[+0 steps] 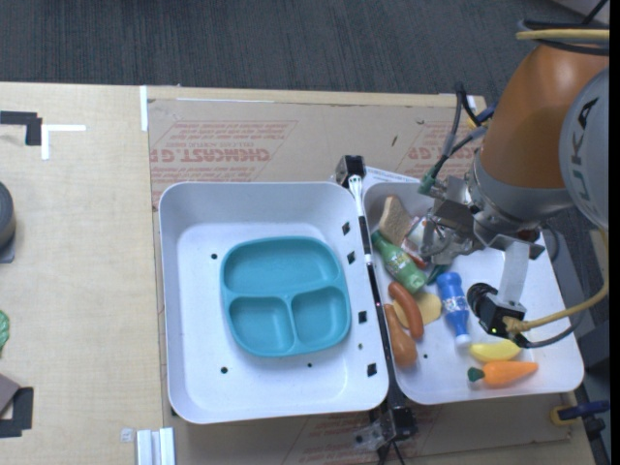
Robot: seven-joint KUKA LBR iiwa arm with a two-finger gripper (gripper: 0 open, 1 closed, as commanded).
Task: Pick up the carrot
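Left bin (pixel 194 376) carries a teal divided plate (pixel 286 296). In the right bin (pixel 426 387) we note a clutter of toy food; the carrot (pixel 506 374) lies flat near that bin's front right corner, just in front of a yellow piece (pixel 495 351). We judge it light, rigid, smooth plastic, likely to skid; best taken across its thicker orange middle. The arm reaches in from the right, wrist bent down over the bin's back half, gripper (pixel 433 245) among the items there, well apart from the carrot; whether the jaws are released or clenched we cannot tell.
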